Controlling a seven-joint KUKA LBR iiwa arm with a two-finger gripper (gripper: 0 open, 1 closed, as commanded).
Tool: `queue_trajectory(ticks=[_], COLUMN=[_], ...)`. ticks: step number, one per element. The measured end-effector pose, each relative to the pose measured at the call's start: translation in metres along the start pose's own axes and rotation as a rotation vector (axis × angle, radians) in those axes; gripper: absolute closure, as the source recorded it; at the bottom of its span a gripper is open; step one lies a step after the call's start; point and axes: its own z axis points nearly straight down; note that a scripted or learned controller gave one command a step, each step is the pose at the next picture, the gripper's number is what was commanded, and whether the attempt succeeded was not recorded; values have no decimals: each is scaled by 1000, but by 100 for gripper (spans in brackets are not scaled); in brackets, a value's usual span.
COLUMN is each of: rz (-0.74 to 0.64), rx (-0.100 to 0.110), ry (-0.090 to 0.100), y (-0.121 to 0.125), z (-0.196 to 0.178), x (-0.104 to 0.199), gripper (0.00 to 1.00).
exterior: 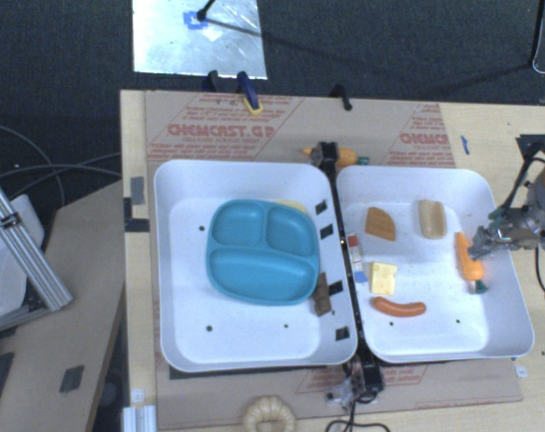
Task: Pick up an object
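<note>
The gripper (485, 241) sits at three o'clock in the right bin (502, 336), right over the carrot (468, 261), because that is the toy it seems to want. I cannot tell how wide it is open or if it holds anything.

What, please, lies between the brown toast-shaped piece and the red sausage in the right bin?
In the camera view, a yellow cheese-like square lies between the brown toast-shaped piece and the red sausage, apart from both, on the white bin floor.
</note>
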Motion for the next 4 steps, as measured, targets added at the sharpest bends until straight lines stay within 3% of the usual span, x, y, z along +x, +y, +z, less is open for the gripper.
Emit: queue_trajectory(ticks=[1,2,4], rz=[-1,-4,-5], rx=[2,2,3], ry=[1,2,3], y=[1,0,0], z=[-28,-38,-19], x=[0,51,155], gripper=[100,100,100])
